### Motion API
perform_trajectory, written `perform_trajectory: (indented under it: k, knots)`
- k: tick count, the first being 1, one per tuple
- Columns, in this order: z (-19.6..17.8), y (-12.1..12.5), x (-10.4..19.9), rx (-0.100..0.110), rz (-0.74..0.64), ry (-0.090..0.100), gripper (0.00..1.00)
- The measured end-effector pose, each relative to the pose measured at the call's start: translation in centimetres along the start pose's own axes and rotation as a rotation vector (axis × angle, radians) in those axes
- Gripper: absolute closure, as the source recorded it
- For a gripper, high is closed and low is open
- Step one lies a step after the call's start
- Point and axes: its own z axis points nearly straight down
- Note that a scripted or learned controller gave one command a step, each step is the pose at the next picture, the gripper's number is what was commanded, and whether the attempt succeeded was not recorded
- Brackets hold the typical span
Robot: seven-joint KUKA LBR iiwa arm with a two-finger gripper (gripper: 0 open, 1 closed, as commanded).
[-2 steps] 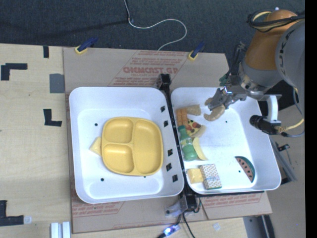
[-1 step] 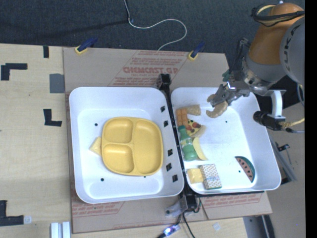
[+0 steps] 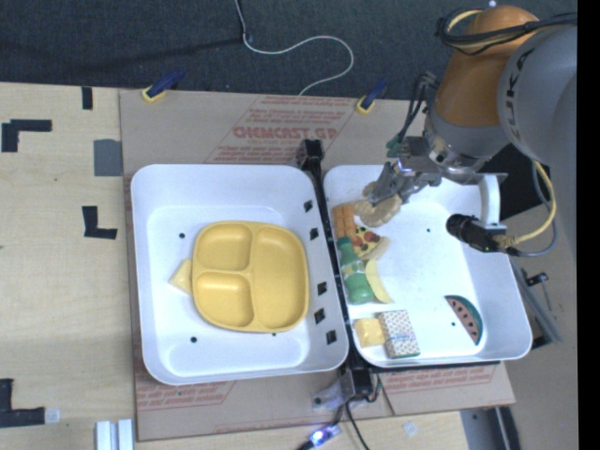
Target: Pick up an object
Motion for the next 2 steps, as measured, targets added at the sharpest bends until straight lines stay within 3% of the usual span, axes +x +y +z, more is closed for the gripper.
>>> perform_trajectory:
  k: [2]
  knots:
    - [-0.6,-4.6,11.0,0.002,-0.001,0.001,1.0]
